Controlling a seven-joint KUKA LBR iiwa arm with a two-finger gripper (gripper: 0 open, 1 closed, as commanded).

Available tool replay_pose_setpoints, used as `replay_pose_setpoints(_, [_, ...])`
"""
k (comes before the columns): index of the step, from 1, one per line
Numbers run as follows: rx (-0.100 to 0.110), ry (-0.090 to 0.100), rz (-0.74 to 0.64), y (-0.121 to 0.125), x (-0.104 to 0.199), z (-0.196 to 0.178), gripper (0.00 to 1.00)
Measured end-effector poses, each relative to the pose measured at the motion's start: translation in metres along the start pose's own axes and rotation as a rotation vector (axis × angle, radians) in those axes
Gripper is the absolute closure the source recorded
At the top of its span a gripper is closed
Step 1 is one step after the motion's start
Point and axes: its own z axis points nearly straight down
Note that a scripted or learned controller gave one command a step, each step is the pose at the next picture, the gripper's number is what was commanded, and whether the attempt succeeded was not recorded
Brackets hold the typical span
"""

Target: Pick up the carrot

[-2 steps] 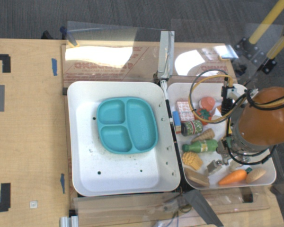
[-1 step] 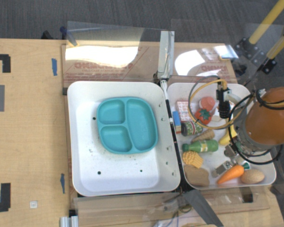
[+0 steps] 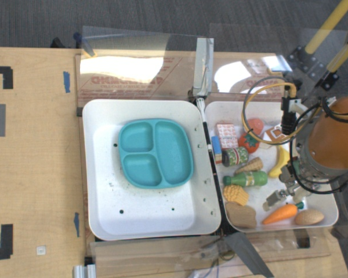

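Two metal fingers hang low in the right bin, just above and left of the carrot; whether they are spread or pressed together cannot be told, and nothing shows between them; the gripper hangs under the grey arm with its orange band; the carrot lies near the bin's front wall, between a brown potato and a tan egg; a teal divided plate sits in the left bin.
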Motion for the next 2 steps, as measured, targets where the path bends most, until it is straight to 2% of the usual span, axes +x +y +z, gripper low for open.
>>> replay_pose_setpoints(1, [-0.009, -0.002, -0.081, 0.002, -0.003, 0.032, 0.00])
replay_pose_setpoints(2, [0.006, 0.000, -0.404, -0.001, 0.010, 0.044, 0.00])
